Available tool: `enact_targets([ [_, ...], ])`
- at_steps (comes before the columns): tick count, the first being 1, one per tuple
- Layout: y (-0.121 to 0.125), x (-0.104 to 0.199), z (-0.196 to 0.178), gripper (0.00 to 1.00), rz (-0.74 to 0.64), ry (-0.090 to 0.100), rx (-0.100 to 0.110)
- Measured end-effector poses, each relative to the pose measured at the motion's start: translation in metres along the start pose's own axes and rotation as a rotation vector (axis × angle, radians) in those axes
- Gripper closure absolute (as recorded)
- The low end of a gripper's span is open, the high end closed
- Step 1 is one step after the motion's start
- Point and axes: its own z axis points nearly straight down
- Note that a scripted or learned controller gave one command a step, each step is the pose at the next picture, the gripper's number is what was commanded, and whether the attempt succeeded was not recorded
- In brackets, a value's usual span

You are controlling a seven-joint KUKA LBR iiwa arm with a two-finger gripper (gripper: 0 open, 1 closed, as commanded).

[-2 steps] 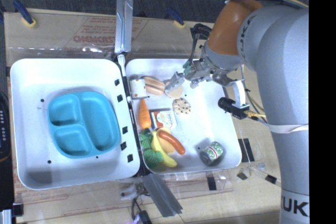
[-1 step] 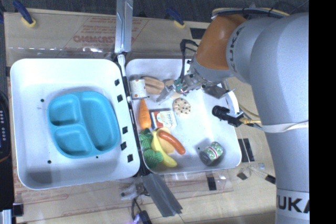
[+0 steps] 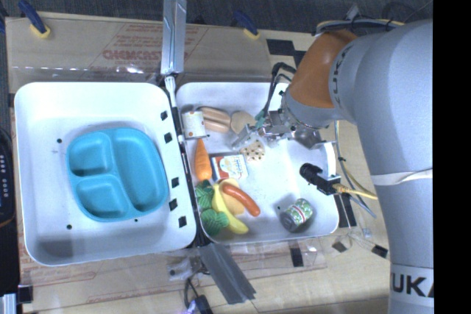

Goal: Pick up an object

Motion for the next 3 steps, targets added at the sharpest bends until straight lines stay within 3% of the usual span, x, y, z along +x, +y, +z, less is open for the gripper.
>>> enact_targets([
  [1, 0.001, 0.001, -0.011, 1.0, -0.004, 0.001, 0.0],
  [2, 0.03, 0.046, -0.11, 1.0, 0.113, -0.002, -0.01],
  [3, 0.061, 0.042, -0.098, 1.0, 0.103, -0.001, -0.003],
])
